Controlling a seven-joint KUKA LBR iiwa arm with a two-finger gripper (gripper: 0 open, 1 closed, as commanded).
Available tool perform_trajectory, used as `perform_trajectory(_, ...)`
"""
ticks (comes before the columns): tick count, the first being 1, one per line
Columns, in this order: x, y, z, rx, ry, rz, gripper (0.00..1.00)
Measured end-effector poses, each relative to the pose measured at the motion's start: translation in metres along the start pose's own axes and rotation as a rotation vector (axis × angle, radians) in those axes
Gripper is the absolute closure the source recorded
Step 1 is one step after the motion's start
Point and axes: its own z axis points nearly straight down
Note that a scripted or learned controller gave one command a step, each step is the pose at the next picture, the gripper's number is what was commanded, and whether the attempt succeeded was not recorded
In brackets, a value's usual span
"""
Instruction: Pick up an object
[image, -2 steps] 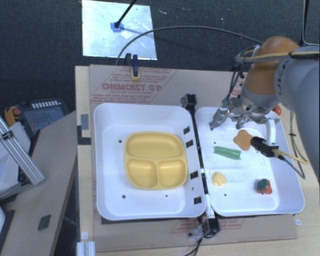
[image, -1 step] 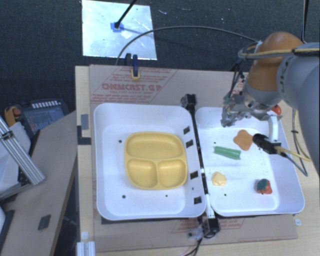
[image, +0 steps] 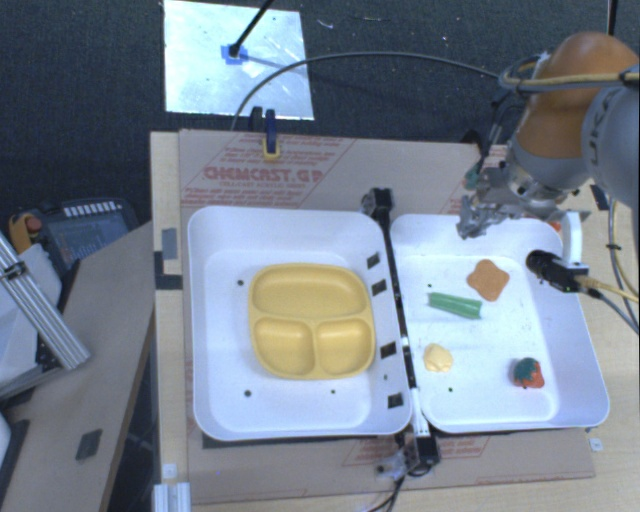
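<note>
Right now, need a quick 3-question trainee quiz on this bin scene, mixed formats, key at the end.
1. True or false: the yellow divided tray lies in the left bin.
2. How many loose items lie in the right bin?
3. Which item lies nearest the gripper? A) green stick B) orange piece C) pale yellow piece

Key: 1 true. 2 four: the three above plus a green and red piece. 3 B.
</note>
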Motion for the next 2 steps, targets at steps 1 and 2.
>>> perform_trajectory(1, -0.006, -0.008, -0.051, 0.002, 0.000, 0.001, 1.00)
perform_trajectory(2, -0.007, -0.007, -0.087, -0.001, 0.000, -0.003, 1.00)
